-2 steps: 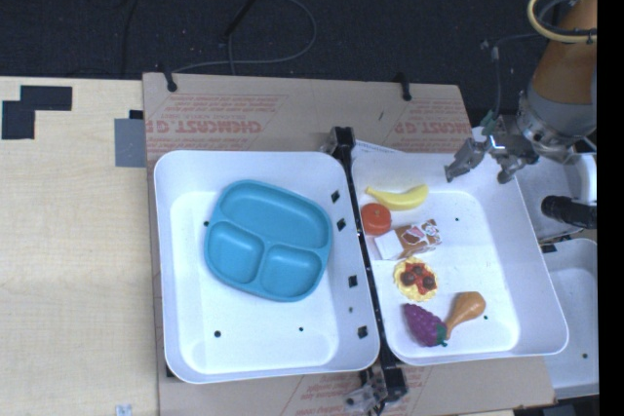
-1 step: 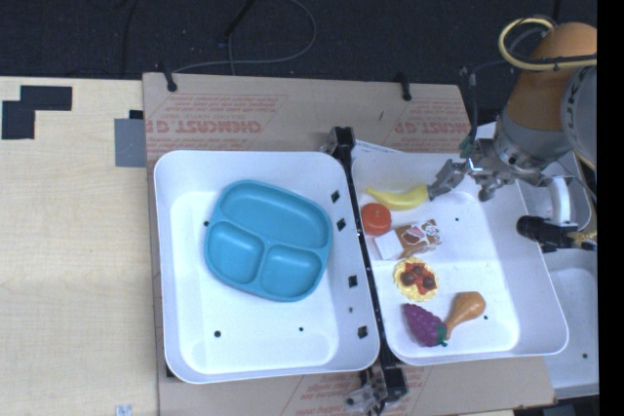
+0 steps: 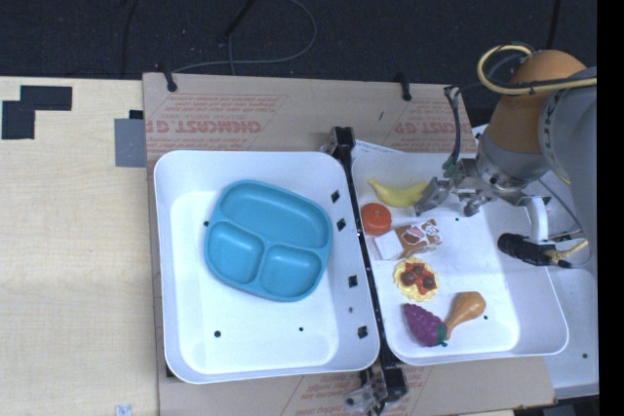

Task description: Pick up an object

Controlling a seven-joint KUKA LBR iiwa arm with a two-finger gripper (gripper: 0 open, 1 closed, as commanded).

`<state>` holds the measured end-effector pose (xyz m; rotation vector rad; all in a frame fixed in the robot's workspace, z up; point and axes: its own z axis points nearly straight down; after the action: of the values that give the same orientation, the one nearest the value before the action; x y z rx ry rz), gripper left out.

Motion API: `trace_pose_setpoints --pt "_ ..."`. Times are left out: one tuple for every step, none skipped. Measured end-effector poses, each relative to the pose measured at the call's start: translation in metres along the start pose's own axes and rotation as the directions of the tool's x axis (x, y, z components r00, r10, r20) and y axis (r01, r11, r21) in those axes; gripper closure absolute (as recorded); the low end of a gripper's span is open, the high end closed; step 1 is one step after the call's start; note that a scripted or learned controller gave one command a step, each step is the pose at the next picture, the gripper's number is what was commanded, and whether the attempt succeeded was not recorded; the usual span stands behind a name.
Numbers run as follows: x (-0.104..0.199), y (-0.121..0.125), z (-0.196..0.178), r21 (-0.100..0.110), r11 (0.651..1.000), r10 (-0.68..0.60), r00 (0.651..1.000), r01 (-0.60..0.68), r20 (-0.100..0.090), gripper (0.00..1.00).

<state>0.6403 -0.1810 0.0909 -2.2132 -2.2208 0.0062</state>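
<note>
A: Camera view — tool position?
B: Over the right bin, upper part, just beside the banana; whether it was apart or together — cannot tell.
A: Other items?
B: Tomato, pizza, grapes, drumstick lay below; blue plate sat in the left bin.

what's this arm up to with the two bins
The arm's gripper hangs low in the right bin, right beside the banana, with nothing visibly held. The tomato, grapes and drumstick lie untouched nearby. A blue divided plate sits in the left bin.
</note>
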Motion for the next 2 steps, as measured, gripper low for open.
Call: trace_pose_setpoints --pt "0.0 0.001 -0.014 -0.004 1.0 -0.002 1.0 0.002 0.001 1.0" --pt "-0.009 0.0 -0.07 -0.01 1.0 0.003 1.0 -0.003 0.003 1.0"
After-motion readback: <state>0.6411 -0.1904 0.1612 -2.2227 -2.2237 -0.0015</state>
